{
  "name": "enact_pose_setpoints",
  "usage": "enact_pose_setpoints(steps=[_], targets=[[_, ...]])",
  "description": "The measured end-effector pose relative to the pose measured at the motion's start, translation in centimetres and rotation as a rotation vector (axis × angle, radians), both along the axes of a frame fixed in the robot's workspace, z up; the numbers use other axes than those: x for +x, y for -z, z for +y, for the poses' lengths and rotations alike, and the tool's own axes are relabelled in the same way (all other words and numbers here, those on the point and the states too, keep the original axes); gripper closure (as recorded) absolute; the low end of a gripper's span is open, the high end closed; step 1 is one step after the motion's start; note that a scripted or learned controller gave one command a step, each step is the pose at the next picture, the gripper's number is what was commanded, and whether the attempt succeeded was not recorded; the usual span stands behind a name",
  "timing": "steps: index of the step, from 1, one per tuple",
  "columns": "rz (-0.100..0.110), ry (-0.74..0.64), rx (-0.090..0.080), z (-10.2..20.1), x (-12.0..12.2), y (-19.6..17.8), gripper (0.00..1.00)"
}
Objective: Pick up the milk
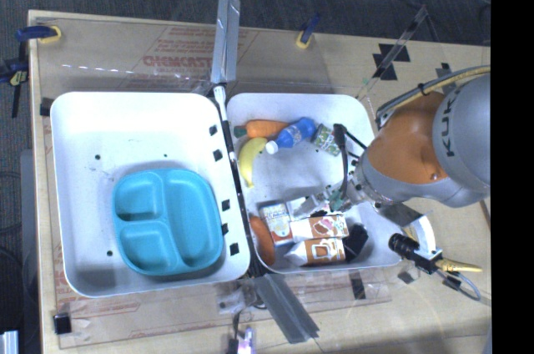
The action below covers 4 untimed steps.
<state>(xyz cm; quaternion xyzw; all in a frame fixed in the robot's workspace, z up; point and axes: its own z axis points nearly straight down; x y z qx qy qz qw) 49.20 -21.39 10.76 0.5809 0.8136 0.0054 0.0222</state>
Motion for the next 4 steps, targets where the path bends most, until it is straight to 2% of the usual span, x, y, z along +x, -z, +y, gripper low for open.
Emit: enact_pose_setpoints(steps=[1,2,3,4], targets=[[-0.007,-0.010,0.003,0.3,0.5,-1.5,1.00],[0.044,-0.360,0.008,3.7,-1.5,-7.5,1.00],[0.044,-0.360,0.008,3.7,-1.5,-7.5,0.00],[0.022,-0.383,-0.003,0.7,-0.7,-0.4,0.00]])
